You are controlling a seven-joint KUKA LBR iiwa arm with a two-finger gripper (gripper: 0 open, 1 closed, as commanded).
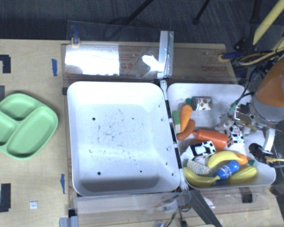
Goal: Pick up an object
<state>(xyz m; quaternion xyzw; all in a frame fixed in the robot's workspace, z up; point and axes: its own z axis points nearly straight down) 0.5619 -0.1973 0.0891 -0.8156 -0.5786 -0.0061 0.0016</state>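
Grey arm with orange band [274, 86] reaching in from the right over the right bin [217, 90]; gripper [236, 126] low among the toys, grip impossible to tell; just left of it an orange bottle [210, 136], carrot [185, 113] and small can [202, 103]; nearer the front, bananas [222, 159], blue ball [228, 168]; beside, left bin [116, 136]; far left, green divided plate [21, 125].

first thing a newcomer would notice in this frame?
Probably the bright toy heap in the right bin: yellow bananas at its near end, an orange carrot toward the middle. Next, the grey arm with its orange band at the right edge, and the green divided plate far left on the bench.
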